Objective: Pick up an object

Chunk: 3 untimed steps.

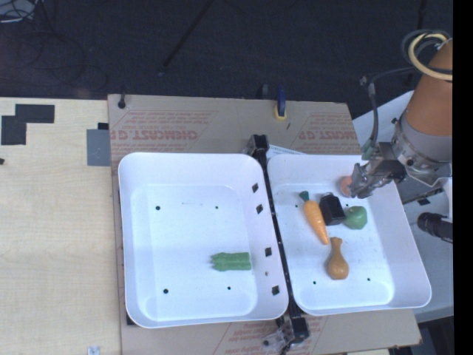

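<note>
Toys lie loose in the right bin point(414, 287), likely scattered for picking, nearest a tan gourd point(337, 259), then an orange carrot point(315, 220), black block point(331, 208) and green lump point(355, 217), while beyond them the gripper point(360, 186) hovers by a pinkish piece point(345, 184), finger spread impossible to tell.

cardboard sheet point(185, 128) | red print, upside down (not legible) | no other text

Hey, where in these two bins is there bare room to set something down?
The left bin: everywhere around the green piece. The right bin: its near strip below the gourd. Crowded: carrot, black block, green ball, claw.
</note>
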Tool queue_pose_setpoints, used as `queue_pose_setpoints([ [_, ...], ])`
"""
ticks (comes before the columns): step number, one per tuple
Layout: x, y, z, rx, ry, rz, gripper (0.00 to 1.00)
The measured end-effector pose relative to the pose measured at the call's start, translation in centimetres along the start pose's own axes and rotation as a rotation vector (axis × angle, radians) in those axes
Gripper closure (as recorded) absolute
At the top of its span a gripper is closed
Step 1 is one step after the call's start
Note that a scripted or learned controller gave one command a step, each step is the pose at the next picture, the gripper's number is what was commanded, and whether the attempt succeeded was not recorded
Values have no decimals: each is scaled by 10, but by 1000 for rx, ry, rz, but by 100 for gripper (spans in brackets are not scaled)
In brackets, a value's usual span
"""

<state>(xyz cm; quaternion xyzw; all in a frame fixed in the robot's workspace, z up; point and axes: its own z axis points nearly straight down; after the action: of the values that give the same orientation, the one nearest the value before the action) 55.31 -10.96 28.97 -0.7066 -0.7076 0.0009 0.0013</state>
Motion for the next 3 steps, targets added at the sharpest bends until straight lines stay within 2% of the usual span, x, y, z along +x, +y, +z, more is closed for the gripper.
queue_pose_setpoints([
  [1,0,0,0,0,0,3,0],
  [2,48,11,104,11,3,-2,0],
  [3,23,26,183,7,0,2,0],
])
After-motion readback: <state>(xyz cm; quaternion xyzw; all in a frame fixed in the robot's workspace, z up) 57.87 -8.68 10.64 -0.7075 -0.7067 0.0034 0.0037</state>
